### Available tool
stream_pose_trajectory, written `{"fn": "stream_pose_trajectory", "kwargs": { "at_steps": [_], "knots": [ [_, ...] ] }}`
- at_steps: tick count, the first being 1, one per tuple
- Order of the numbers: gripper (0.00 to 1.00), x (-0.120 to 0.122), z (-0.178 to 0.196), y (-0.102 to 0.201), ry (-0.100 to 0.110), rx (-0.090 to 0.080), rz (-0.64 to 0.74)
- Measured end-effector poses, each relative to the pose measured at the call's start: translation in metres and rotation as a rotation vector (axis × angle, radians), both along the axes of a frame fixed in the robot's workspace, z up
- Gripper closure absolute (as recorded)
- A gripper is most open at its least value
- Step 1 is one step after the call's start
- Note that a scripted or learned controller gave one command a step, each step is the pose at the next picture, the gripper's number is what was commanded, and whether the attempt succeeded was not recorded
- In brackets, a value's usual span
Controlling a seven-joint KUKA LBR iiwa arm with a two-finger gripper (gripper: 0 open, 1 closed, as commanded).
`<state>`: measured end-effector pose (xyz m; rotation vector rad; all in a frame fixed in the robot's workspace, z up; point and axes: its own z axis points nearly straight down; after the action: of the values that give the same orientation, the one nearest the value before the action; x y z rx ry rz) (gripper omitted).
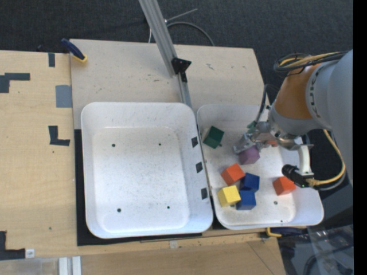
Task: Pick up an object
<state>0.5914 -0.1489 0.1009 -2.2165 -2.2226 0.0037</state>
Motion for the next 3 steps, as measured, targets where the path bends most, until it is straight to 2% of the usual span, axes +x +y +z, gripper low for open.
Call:
{"fn": "stream_pose_trajectory", "kwargs": {
  "at_steps": [1,2,3],
  "knots": [
    [1.00,0.003,0.062,-0.004,-0.008,-0.002,-0.001],
    [1.00,0.004,0.104,-0.002,-0.006,-0.001,-0.001],
    [1.00,0.004,0.111,-0.001,-0.003,0.000,-0.001]
  ]
}}
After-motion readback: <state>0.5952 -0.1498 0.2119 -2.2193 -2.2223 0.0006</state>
